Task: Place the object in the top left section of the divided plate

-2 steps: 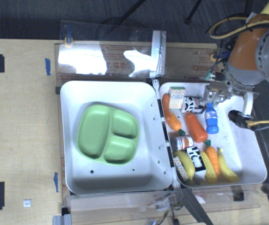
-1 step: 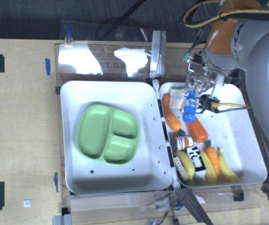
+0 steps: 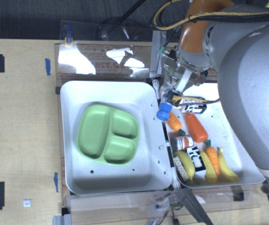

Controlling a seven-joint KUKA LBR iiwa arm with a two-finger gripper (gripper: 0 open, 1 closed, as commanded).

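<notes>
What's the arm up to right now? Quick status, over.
Gripper over the near edge of the right bin, just above a blue object; hold unclear. Green divided plate waiting in the left bin. Nothing blocking the plate.

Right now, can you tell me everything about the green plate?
The green plate looks like smooth, pale green plastic with rounded corners. Raised ridges split it into three sections: one long section down its left side and two smaller ones on the right. It lies flat, slightly turned, near the middle of the left white bin, resting on the bin's floor. Nothing lies in its sections, and nothing else touches it.
</notes>
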